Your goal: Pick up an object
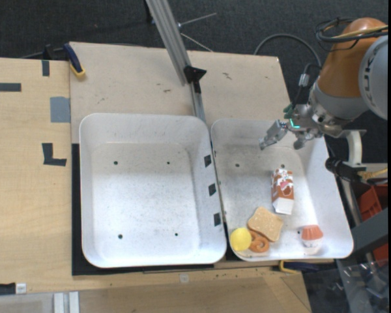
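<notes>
Two fingers [272, 137] spread, empty; pretzel [259, 244] half-hidden.

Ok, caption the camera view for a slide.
Gripper open above the right bin, which holds a carton, bread slice and lemon.

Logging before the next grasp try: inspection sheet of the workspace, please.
Surface: wooden bench bearing left bin and right bin.
Job's things: in the right bin, carton, bread slice, yellow ball, orange ring, small orange-and-white piece.
Clutter: blue-and-yellow clamp on the bench's far left.
Grippers: tool open, above the right bin's far end, holding nothing.
Cables: black cable looping behind the arm.
Surroundings: dark floor, slanted metal pole.
</notes>
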Robot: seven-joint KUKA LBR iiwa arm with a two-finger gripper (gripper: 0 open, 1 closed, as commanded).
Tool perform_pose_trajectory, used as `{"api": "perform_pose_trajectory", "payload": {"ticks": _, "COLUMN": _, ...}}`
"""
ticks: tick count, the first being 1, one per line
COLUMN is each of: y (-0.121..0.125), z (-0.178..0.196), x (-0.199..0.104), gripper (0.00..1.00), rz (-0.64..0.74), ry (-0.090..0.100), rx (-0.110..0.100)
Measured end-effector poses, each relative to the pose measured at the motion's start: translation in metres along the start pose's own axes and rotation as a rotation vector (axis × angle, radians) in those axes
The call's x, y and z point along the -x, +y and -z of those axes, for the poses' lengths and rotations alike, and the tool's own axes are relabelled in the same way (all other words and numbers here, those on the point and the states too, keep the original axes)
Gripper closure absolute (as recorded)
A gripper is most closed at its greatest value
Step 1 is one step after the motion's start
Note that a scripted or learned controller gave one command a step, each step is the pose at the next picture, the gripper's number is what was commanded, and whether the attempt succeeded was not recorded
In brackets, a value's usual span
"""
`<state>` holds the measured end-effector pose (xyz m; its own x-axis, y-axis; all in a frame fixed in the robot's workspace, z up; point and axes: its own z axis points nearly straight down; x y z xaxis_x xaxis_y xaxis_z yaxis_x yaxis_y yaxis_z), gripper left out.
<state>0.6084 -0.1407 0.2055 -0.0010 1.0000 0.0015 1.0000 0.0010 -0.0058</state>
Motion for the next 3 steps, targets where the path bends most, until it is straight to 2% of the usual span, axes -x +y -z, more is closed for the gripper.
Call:
{"api": "perform_pose_trajectory", "payload": {"ticks": 1, "y": 0.001, "z": 0.002, "x": 0.000, "gripper": 0.00, "rz": 0.001, "ry": -0.001, "rx": 0.004}}
{"api": "perform_pose_trajectory", "payload": {"ticks": 3, "y": -0.012, "z": -0.098, "x": 0.011, "gripper": 0.00, "rz": 0.000, "ry": -0.002, "rx": -0.001}}
